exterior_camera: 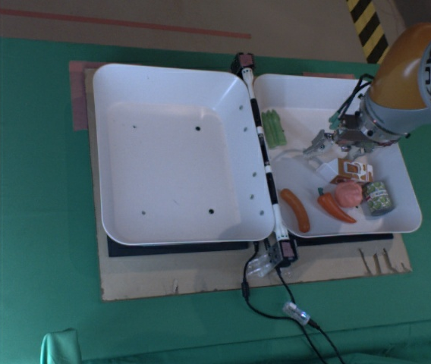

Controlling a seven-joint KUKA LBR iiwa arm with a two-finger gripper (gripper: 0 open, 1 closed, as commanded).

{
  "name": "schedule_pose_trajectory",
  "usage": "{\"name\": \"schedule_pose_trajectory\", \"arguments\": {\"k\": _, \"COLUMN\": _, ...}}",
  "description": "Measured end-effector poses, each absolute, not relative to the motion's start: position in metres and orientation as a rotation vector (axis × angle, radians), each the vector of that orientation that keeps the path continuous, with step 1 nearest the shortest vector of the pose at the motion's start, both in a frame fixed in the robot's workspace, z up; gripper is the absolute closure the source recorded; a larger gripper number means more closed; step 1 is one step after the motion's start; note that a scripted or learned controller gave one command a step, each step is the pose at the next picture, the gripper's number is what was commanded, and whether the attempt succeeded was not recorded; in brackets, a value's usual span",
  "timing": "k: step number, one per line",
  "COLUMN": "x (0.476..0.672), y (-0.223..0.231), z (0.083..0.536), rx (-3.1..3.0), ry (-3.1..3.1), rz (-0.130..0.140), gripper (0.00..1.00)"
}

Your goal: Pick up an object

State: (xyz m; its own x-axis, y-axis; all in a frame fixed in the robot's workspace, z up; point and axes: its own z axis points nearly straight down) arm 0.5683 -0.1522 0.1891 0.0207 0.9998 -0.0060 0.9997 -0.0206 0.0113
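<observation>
My gripper (322,156) hangs low over the middle of the right bin (306,101), open, with nothing between its fingers. Just right of it and nearer the camera lies a small orange and white box (357,171). In front of that box sit a pink ball (348,194), an orange carrot (335,206) and a can with a green pea label (377,199). A red-orange sausage (295,210) lies near the bin's front left. A green bundle of vegetables (275,127) lies by the left wall.
The left bin (124,89) sits beside the right one, with a black and white divider strip (261,150) running between them. Cables (291,309) trail off the bench's front edge. My grey arm with its orange band (401,67) reaches in from the right.
</observation>
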Motion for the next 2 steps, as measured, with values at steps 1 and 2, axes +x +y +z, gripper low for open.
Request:
{"name": "schedule_pose_trajectory", "arguments": {"k": 1, "x": 0.515, "y": -0.192, "z": 0.19, "rx": 2.226, "ry": 2.186, "rz": 0.013, "gripper": 0.0}}
{"name": "schedule_pose_trajectory", "arguments": {"k": 2, "x": 0.492, "y": -0.192, "z": 0.196, "rx": 2.184, "ry": 2.161, "rz": 0.041, "gripper": 0.0}}
